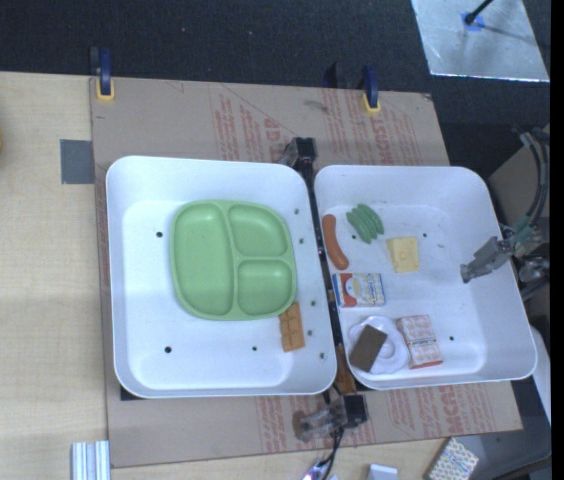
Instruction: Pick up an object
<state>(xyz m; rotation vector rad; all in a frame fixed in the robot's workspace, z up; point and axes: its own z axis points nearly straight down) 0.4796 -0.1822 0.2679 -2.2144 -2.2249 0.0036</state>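
Observation:
The right bin [462, 188] holds several small things: an orange-red sausage [334, 241], a green bean bundle [366, 221], a yellow cheese block [404, 254], a small printed carton [360, 289], a white bowl [387, 353] with a brown block [368, 347] in it, and a pink-and-white packet [420, 340]. My gripper [482, 261] reaches in over the right bin's right side, above bare bin floor. It is well right of the cheese block and touches none of the objects.
The left bin [132, 268] carries a green divided plate [232, 259] and a brown wafer [290, 327] near its right wall. Clamps [303, 151] join the bins at the middle. Cables hang at the right past the bin rim.

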